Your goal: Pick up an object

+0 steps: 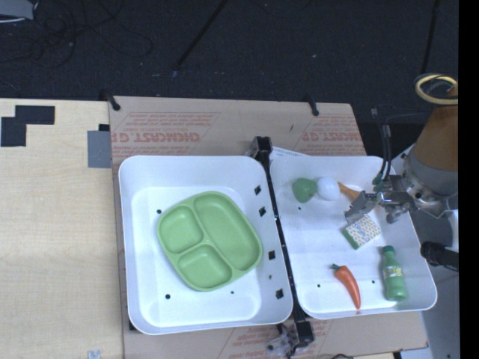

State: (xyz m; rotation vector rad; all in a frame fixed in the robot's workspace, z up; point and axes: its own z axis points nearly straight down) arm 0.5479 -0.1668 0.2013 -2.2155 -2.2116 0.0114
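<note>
Camera view, sole entry: two shallow white bins side by side on a cardboard-covered bench. Left bin point(142, 193) holds one green divided plate point(208, 239), three compartments, lying flat at its centre. Right bin point(314, 290) holds six items: a small checkered packet point(363, 231), pale with a fine blue-and-tan pattern, lying tilted at about 2 o'clock from the bin's centre; a green rounded piece point(303, 190) and a white ball point(328, 188), touching, at about 11 o'clock; an orange cone-shaped piece point(349, 191) just beside the ball at 12 o'clock; a red-orange chilli pepper point(347, 284) with a green stem at 6 o'clock; a green bottle point(392, 274) lying near the rim at 4 o'clock. Arm enters from 3 o'clock, orange band above the wrist; gripper point(372, 205) hangs low just above the packet's upper edge, its dark fingers appearing spread, nothing visible between them. Progress, as a judgement: approach made, no object lifted; closing, gripping and raising all remain. Likely target is the checkered packet, being nearest; it looks flat and thin, so a clean pinch may be hard to get.
</note>
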